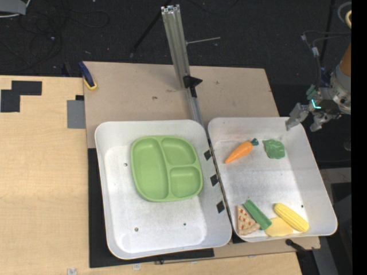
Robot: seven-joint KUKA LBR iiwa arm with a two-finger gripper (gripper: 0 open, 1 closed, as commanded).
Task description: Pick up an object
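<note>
Looking down at a slant, the camera view takes in two shallow white bins side by side on the desk (pixel 229 90). The left bin (pixel 114 222) carries a light green divided plate (pixel 167 168) with three compartments, lying flat toward its upper middle. The right bin (pixel 287 182) carries the small toy foods. An orange carrot (pixel 239 151) with a green top lies near the upper left, tilted, and a green leafy piece (pixel 274 149) sits just beside it to the right, apart from it. At the lower edge a pizza slice (pixel 246 221) lies against a dark green stick (pixel 257 215), which rests partly over it. Just right of these, a yellow corn cob (pixel 291 217) overlaps a pale yellow piece (pixel 279 228).

The gripper (pixel 304 119) hangs at the upper right corner of the right bin, over its rim and well apart from every toy. Its fingers (pixel 295 118) stand spread, with nothing between them. A metal post (pixel 176 44) rises behind the bins.
</note>
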